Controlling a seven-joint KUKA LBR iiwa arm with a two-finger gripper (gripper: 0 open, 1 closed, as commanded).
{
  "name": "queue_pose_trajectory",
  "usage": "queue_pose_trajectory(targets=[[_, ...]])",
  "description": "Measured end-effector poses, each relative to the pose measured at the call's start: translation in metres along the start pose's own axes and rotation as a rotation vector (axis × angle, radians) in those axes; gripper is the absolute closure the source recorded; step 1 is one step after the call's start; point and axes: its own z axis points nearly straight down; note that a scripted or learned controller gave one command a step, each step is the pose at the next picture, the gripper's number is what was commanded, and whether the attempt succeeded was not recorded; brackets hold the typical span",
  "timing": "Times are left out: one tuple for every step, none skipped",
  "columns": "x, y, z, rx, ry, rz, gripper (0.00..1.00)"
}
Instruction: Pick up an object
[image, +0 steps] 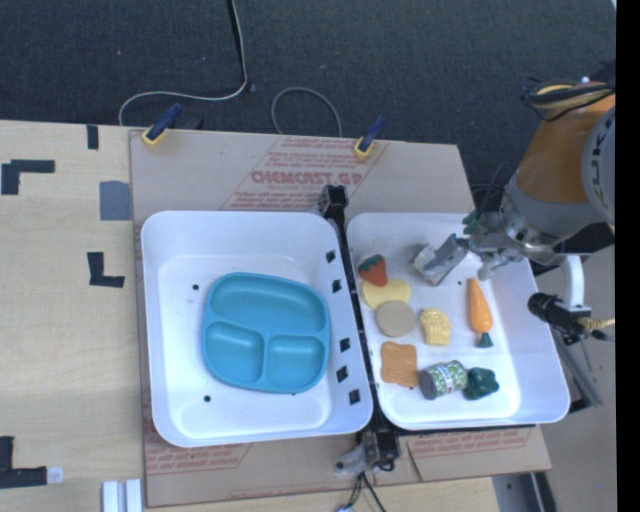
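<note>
We see two white bins side by side on a cardboard sheet (300, 180) that lies on the bench. The left bin (165, 300) holds a blue divided plate (265, 333) lying flat near its middle, well clear of the walls.

The right bin (530, 395) carries all the small things. Near its left wall, toward the far end, sits a strawberry (373, 268), with a yellow piece (386, 292) touching it on the near side. Just nearer again lies a grey disc (394, 319), and a corn piece (435, 326) sits just beside that disc on its right. A carrot (480, 307) lies lengthwise toward the right wall, apart from the corn. Along the near edge we find an orange slab (399, 364), then a small can (444, 379) lying on its side, and a dark green piece (481, 383) touching the can toward the near right corner.

The arm (565, 165) reaches in over the far right corner of this bin. Its gripper (440, 262) hangs over the far part of the bin, right of the strawberry and above the corn. We cannot tell how the gripper is set, and we see none of the things in it; all of them lie on the bin floor.
</note>
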Motion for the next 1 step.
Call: queue_pose_trajectory(targets=[[0.0138,0.0872,0.1204,-0.004,-0.003,-0.003,0.00]])
